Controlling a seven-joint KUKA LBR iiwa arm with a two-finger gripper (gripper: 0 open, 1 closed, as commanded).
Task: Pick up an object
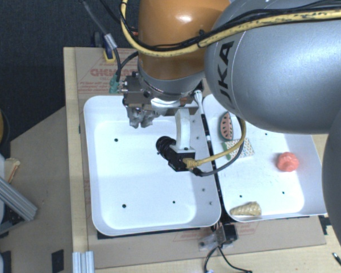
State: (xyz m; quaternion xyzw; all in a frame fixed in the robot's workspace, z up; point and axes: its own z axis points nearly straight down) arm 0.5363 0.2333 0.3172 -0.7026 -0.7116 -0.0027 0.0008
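Arm (273, 56) overhead; gripper (141, 118) over left bin (131, 192), grip unclear; pink object (287, 161) well apart, right bin (273, 193).

Left bin (131, 192) floor open, pink toy (287, 162) and cone (245, 210) well apart

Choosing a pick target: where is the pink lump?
In the camera view, the pink lump lies in the right half of the right bin, above-right of the tan cone.

We read the dark letters "KA" on the grey arm (284, 61), at about one o'clock in the view. At about ten o'clock, red print stands on the brown cardboard sheet (79, 78) under the bins. It starts with "CH", and we cannot read the rest.
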